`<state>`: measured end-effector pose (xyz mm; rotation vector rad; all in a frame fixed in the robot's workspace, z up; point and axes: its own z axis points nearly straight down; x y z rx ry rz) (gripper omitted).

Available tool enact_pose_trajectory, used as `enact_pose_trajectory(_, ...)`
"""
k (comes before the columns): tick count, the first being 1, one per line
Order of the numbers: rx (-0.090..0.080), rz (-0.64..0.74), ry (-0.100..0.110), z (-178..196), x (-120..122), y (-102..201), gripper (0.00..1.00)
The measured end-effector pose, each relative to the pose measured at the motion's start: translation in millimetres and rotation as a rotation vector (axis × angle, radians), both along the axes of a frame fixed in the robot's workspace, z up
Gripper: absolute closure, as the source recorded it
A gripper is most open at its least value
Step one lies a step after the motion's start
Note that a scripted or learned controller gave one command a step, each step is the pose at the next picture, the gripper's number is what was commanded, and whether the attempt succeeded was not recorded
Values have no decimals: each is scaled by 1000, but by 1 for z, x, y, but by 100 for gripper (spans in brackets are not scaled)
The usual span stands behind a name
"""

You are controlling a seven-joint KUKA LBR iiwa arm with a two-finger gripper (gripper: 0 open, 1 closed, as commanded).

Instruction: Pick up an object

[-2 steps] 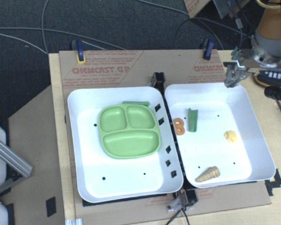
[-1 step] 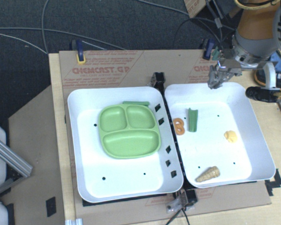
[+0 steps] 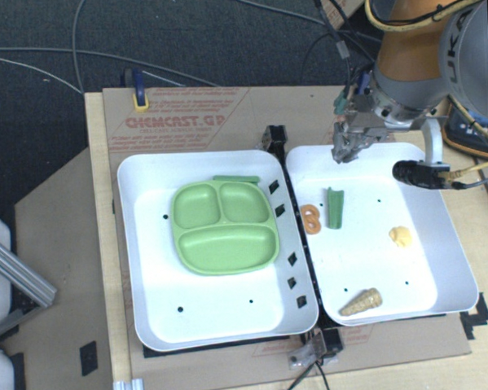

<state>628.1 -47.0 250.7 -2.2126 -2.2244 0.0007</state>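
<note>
Two white bins are seen side by side on the bench. The left bin is occupied by a green divided plate, three compartments, lying flat, with a flat green piece tucked at its far edge. In the right bin four small items are spread apart: an upright-lying green stick near the bin's left side, an orange pretzel-like piece just beside it on the left, a small yellow lump toward the right, and a tan cone near the front edge. The end effector is positioned over the far edge of the right bin, above and apart from the green stick. Nothing is seen between its tips; whether they are spread or pressed together cannot be told. A black cylindrical part is seen over the bin's far right side.
</note>
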Motion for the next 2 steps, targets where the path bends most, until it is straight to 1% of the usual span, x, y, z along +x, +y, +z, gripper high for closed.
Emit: enact_pose_trajectory(2,0,0,-1,0,-7,119,100)
